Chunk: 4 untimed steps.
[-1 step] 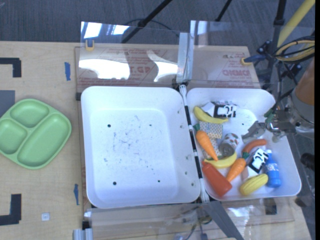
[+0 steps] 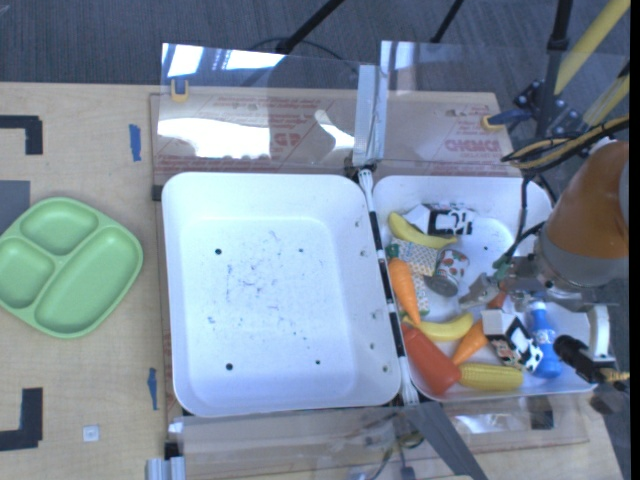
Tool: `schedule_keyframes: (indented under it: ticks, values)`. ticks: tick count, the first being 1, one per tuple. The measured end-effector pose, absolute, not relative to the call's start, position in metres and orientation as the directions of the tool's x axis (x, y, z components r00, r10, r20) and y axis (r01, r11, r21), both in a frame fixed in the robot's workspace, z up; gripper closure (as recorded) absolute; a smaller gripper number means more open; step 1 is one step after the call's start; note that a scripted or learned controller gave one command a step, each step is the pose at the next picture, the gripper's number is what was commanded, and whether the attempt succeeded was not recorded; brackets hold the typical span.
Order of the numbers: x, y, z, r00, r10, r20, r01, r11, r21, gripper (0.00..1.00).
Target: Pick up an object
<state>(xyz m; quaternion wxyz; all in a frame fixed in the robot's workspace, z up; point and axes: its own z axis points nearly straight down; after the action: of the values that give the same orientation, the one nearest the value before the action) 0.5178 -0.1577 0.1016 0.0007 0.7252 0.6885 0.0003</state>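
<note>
Arm over right bin (image 2: 520, 200), reaching in from right; gripper (image 2: 497, 286) low among clutter near bin middle. Cannot tell from this view how it is set or whether anything is held.

Candidate objects all in right bin, mostly left of and below gripper: 2 bananas, upper (image 2: 418, 231), lower (image 2: 447, 328); carrot (image 2: 402, 286), long axis running top to bottom; corn cob (image 2: 490, 375) at lower edge. Left bin (image 2: 190, 208) holds no pickable thing.

Judgement: nearest target lies just left of gripper; short leftward shift and descent needed.

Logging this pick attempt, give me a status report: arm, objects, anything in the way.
Arm low over right bin, gripper among the toys. Nothing seen held. Bananas, carrot, corn crowded close. Left bin beside it.
</note>
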Motion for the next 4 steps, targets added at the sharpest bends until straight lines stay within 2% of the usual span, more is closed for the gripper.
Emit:
schedule_keyframes:
  ticks: [1,2,3,4]
  values:
    - [0.518,-0.159,0.111,0.055,0.998,-0.001,0.998,-0.055,0.004,1.00]
    - [0.620,-0.176,0.128,0.317,0.948,-0.001,0.948,-0.317,0.001,1.00]
    - [0.652,-0.183,0.201,0.314,0.949,-0.001,0.949,-0.314,0.002,1.00]
    - [0.668,-0.211,0.224,0.412,0.911,-0.001,0.911,-0.412,0.003,1.00]
